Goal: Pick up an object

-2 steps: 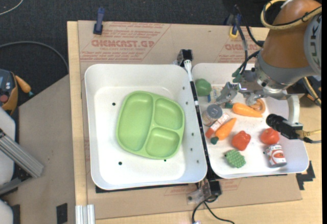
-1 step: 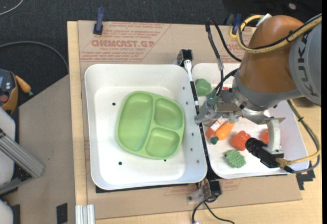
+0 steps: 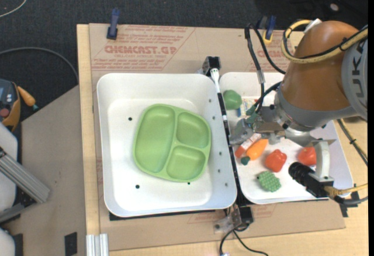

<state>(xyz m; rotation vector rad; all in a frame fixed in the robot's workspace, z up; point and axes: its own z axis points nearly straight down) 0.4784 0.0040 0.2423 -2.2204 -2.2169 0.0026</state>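
Gripper [image 3: 248,126] sits low at the left edge of the right bin [image 3: 345,182], at 9 o'clock from the arm's orange band [image 3: 321,56]. You cannot tell how it is set or whether it has hold of anything; the wrist housing covers it.

Candidates, all in the right bin: carrot [image 3: 255,149] just at 6 o'clock of the gripper, red piece [image 3: 276,160] at 5 o'clock, second red piece [image 3: 308,156] further toward 4 o'clock, green ball [image 3: 232,98] at 11 o'clock, and green knobbly piece [image 3: 269,181] at 5 o'clock, lower. The left bin [image 3: 111,132] holds a green divided plate [image 3: 171,142].

Judgement: choose the carrot, as it is closest. Straddle its short axis and descend square. Keep away from the bin wall and the cables [image 3: 257,68].

Legible writing: "CHEMCAST" in red on the cardboard [image 3: 146,44]; remaining lines too small. "UK" visible on the arm housing.
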